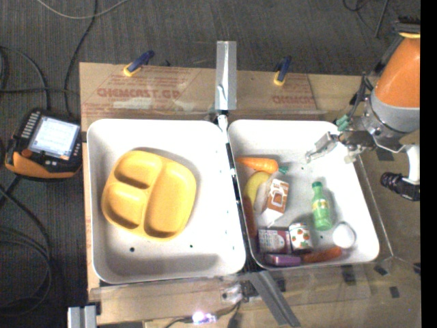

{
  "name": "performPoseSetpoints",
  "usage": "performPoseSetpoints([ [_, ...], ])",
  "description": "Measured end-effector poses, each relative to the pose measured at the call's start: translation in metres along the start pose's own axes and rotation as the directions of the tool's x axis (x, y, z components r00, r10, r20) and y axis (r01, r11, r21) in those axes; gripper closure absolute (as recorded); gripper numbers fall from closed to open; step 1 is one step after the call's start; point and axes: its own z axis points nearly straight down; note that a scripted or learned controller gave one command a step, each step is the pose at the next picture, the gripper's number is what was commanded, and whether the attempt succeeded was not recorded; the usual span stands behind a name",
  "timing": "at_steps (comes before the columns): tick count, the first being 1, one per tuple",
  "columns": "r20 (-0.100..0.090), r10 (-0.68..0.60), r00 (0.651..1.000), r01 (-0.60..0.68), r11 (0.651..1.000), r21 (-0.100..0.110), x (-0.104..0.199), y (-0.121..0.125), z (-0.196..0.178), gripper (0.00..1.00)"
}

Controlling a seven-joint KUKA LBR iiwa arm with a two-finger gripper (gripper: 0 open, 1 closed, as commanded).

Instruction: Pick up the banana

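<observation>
Hand (321, 149) above right bin (365, 203), banana (255, 185) beside carton, cardboard lettering faint, unreadable

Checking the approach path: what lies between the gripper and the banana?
In the camera view, bare white bin floor lies between the gripper and the banana, save the orange carrot's tip beside the banana.

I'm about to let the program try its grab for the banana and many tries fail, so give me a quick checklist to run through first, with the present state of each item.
1. Banana in the right bin: ok.
2. Banana fully exposed: not ok, a small carton lies over its right side and a carrot sits just above.
3. Pincer over the right bin: ok, near its upper right.
4. Pincer above the banana: not ok, it is off to the right.
5. Pincer free of objects: ok.
6. Pincer opening: cannot tell.
</observation>
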Motion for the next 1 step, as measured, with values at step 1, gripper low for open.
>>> performPoseSetpoints([
  [1, 0.005, -0.022, 1.000, 0.022, 1.000, -0.014, 0.0729, -0.0229, 0.1409, 0.00],
])
